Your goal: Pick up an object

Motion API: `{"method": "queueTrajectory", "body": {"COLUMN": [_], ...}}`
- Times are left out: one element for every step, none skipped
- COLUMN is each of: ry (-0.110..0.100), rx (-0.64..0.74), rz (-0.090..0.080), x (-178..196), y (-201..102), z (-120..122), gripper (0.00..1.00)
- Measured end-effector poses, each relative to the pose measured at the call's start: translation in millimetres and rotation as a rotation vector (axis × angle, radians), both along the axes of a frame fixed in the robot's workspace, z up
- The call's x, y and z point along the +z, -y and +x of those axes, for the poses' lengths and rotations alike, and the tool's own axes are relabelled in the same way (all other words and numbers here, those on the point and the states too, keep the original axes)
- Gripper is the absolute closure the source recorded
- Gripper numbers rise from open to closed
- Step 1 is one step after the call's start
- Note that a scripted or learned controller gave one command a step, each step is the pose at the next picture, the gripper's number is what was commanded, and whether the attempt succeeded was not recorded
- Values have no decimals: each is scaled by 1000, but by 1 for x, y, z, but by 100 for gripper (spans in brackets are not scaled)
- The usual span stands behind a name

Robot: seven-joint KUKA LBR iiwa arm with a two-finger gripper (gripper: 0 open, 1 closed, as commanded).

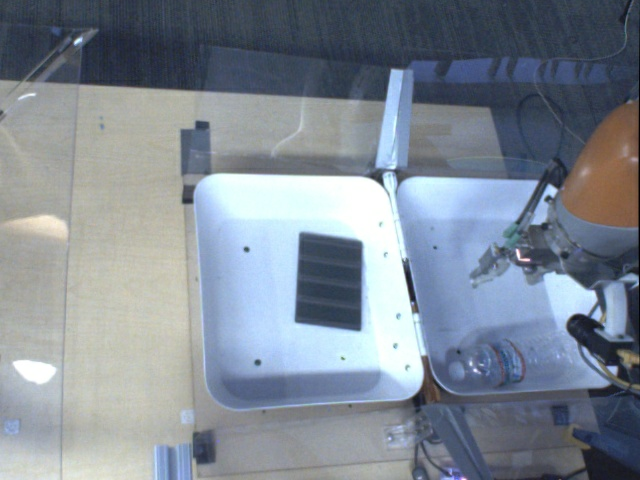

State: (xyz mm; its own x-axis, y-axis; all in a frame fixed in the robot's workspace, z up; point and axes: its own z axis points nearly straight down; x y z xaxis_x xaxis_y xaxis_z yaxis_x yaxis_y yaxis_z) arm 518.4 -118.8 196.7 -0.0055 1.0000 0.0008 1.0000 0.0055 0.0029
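Pale wood is what you see first on the left: the desk [110, 268], its surface partly under a clear sheet that catches glare. Moving right, you reach the left bin [230, 368], white and shallow with rounded corners. A dark ribbed pad [329, 280] lies flat near its middle, its long side running up and down the view, well apart from every wall. A narrow grey bar [393, 118] stands above the seam where the two bins meet.

Past the seam you come to the right bin [440, 218], just beside the first. A clear bottle [490, 363] with a blue label lies on its side along the near wall, its cap end pointing left. It rests on the bin floor and nothing touches it.

Above and to the right of the bottle, the end effector [492, 266] hangs over the middle of this bin, pointing left, apart from the bottle. You can see nothing between its fingers, but the tips are too small and blurred for you to tell whether they are spread or closed. Behind it, at the right edge, sits the orange band [605, 168] of the arm.
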Motion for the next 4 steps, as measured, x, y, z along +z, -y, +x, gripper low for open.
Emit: {"method": "queueTrajectory", "body": {"ry": [8,2,11,11], "rx": [-42,17,-30,10], "rz": [-1,-2,-1,-1], "x": [-105,-28,-107,-108], "y": [-24,59,-17,-33], "z": [-28,-4,-5,71], "gripper": [0,0,0,0]}}
